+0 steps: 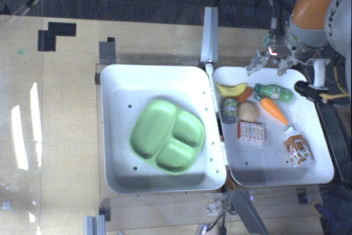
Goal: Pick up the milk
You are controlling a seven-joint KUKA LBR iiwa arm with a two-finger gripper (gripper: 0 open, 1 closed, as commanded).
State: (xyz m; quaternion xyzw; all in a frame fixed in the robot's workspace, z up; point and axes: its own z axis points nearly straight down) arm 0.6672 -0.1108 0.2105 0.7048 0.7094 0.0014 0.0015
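Boxy printed milk carton (pixel 297 149) flat; metal gripper (pixel 269 63) spread above.

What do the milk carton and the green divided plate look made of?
The milk carton looks like printed paperboard: matte brown-and-white faces, folded gable top, though moulded toy plastic is possible. The green divided plate looks like moulded plastic: uniform colour, rounded compartments, soft sheen.

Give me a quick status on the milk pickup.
Gripper open, above right bin's far edge, holding nothing. Small brown-and-white milk carton lying at right bin's near right. Orange carrot lies between them; carton itself unobstructed.
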